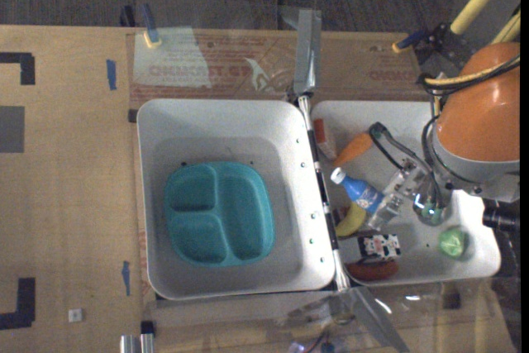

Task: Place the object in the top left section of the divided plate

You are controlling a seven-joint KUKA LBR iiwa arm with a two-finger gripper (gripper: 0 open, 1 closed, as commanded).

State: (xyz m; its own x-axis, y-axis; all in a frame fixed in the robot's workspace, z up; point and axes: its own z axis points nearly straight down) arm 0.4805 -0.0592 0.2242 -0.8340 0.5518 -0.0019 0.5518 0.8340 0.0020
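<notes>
Teal divided plate (218, 213) lying in the left bin (157, 128). In the right bin (488, 260): blue bottle (357, 189), carrot (355, 148), banana (350, 221), green ball (452, 242), small cow-print carton (379, 245). Gripper (397, 193) low beside the bottle, under the grey-and-orange arm (479, 116).

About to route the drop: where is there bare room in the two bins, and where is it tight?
The left white bin has bare floor all round the teal divided plate, widest along its far side. The right white bin is crowded: the hand sits among a blue bottle, orange carrot, yellow banana and black-and-white carton. A green ball lies nearby.
</notes>
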